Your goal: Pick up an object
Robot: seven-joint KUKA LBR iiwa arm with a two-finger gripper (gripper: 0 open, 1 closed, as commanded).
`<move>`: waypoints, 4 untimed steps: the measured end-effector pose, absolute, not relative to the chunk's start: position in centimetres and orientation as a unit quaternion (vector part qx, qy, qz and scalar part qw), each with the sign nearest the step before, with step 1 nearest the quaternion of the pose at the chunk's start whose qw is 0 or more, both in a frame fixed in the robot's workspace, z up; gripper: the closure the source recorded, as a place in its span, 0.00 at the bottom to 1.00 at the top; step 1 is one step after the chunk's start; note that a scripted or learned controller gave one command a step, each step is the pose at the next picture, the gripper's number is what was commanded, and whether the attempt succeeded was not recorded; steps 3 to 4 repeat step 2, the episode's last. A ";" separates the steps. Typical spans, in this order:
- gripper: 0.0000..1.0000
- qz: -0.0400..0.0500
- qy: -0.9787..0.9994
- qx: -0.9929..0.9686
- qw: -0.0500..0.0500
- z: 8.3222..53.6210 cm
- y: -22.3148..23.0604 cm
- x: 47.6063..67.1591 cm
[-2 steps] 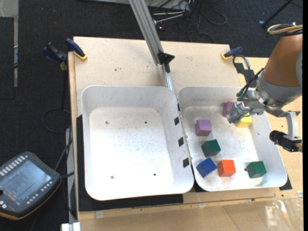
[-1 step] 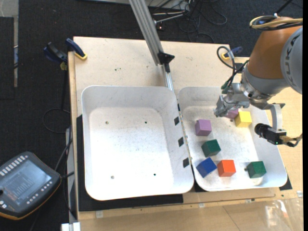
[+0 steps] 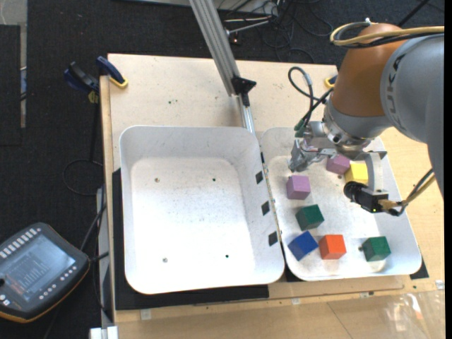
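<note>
End effector (image 3: 305,154) low over far-left of right bin (image 3: 402,260); can't tell its grip state. Purple cube (image 3: 299,186) just near of it, standing clear. Likely light, rigid, flat-sided: pinch opposite faces, mid-height. Green cube (image 3: 309,217) close behind.

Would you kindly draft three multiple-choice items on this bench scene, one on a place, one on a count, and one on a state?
1. Which bin holds the coloured blocks?
A. the left bin
B. the right bin
C. both bins

2. How many green blocks lie there?
A. one
B. two
C. four

3. How does the orange block lie?
A. stacked on the blue block
B. outside the bins
C. flat on the bin floor, beside the blue block

Key: 1 B, the blocks all lie in the right bin. 2 B, one green block lies mid-bin, another by the near corner. 3 C, the orange block rests beside the blue block.
</note>
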State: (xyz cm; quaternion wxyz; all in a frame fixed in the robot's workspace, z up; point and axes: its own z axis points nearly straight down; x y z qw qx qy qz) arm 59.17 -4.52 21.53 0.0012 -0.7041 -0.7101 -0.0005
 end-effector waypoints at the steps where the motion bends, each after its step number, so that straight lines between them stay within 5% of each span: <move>1: 1.00 -0.002 -0.710 -0.704 0.000 22.9 1.4 60.6; 2: 1.00 -0.001 -0.710 -0.704 0.000 22.1 6.6 62.1; 4: 1.00 -0.001 -0.710 -0.704 0.000 22.1 6.6 62.1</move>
